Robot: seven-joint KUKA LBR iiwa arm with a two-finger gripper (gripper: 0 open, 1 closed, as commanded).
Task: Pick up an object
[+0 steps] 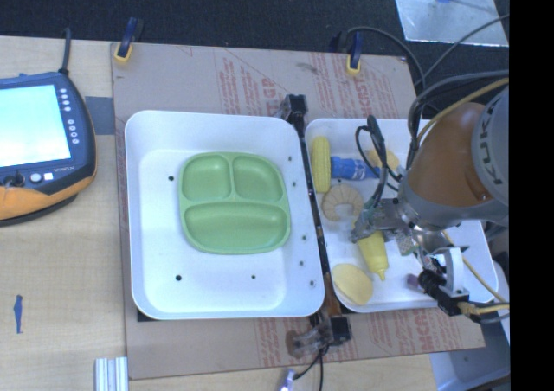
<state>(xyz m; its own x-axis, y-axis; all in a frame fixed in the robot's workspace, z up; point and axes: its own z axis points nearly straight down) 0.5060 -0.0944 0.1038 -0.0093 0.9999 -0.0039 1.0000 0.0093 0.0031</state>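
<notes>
Camera view: cardboard-covered bench [260,82], two white bins [143,208], dark floor behind; fingers' [368,227] state unclear.

1. My bench [52,294] is light wood, with a brown cardboard sheet [251,78] clamped on top.
2. Two white bins [151,285] sit on that sheet.
3. A teach pendant [39,143] lies far left.

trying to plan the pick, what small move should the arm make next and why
Probably a short straight descent onto the yellow bottle. The claw sits in the right bin just above that bottle's upper end, and nothing shows between its fingers. The beige ring-shaped piece and pale round piece lie close, so drifting sideways risks nudging them.
</notes>
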